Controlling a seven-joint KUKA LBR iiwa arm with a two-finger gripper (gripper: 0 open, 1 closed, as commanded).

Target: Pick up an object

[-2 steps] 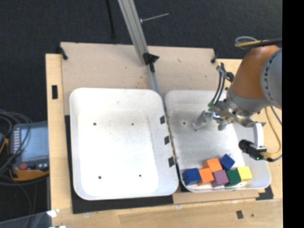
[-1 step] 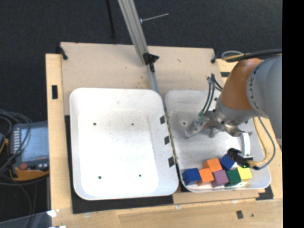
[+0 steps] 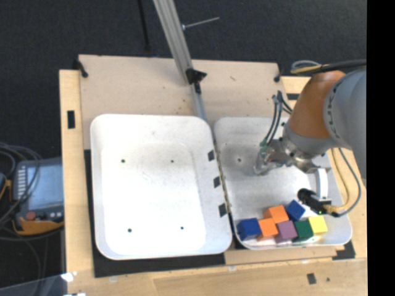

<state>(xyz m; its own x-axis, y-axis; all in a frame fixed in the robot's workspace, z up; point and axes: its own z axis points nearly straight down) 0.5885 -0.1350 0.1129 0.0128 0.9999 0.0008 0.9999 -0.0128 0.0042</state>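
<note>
Several coloured blocks huddle at the near edge of the right bin (image 3: 241,142): a blue block (image 3: 248,228), two orange blocks (image 3: 269,227) (image 3: 278,213), a purple block (image 3: 287,229), a green block (image 3: 303,229), a yellow block (image 3: 318,224) and a second blue block (image 3: 295,209). My gripper (image 3: 264,163) hangs over the bare middle of the right bin, up and to the left of the blocks, well apart from them. Nothing shows between its fingers.
The left bin (image 3: 154,184) lies beside the right one, with small black clips on the shared rim. A slanted metal rail (image 3: 176,36) rises behind the bins. A screen device (image 3: 37,187) sits off the bench at the left.
</note>
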